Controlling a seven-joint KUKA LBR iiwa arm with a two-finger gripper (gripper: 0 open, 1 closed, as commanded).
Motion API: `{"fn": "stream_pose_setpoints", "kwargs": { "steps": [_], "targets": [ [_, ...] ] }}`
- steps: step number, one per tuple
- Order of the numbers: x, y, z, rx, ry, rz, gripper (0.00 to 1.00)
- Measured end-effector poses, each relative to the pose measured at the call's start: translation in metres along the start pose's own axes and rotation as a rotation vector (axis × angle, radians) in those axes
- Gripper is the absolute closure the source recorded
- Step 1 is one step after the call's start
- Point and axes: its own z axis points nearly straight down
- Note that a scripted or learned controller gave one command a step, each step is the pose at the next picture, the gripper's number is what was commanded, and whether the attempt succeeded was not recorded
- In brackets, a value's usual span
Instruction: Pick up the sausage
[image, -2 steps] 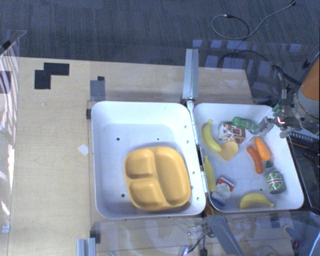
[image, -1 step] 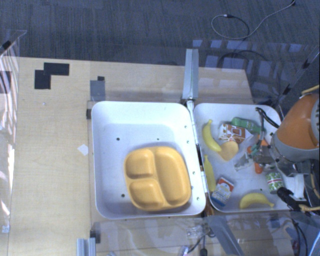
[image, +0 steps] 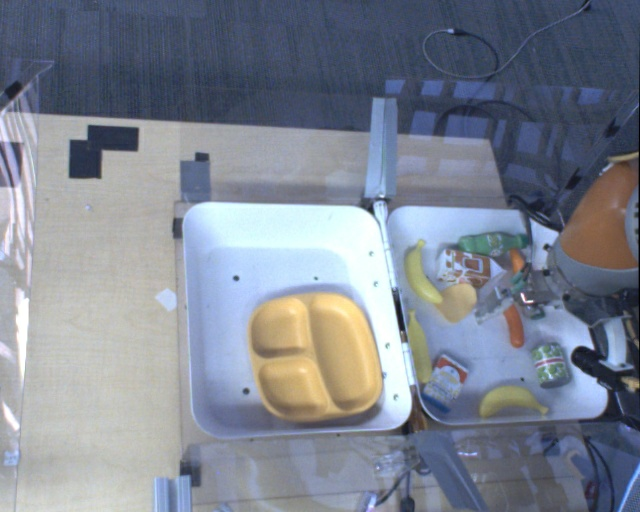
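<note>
No writing can be read on the small patterned carton (image: 466, 266) or the green can (image: 549, 364). Two yellow bananas (image: 421, 274) are counted in the right white bin (image: 590, 405). The orange-red sausage (image: 514, 327) lies just below the two-finger gripper (image: 508, 295), whose grip cannot be told.

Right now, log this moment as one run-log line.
gripper low in right bin | sausage just beside it, ungrasped | yellow tray in left bin
</note>
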Motion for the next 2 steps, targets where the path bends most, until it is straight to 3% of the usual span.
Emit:
{"fn": "stream_pose_setpoints", "kwargs": {
  "steps": [1,2],
  "targets": [
    [-0.001,0.002,-0.012,-0.008,-0.006,-0.002,1.0],
    [0.053,-0.042,-0.139,0.003,-0.01,-0.007,1.0]
  ]
}}
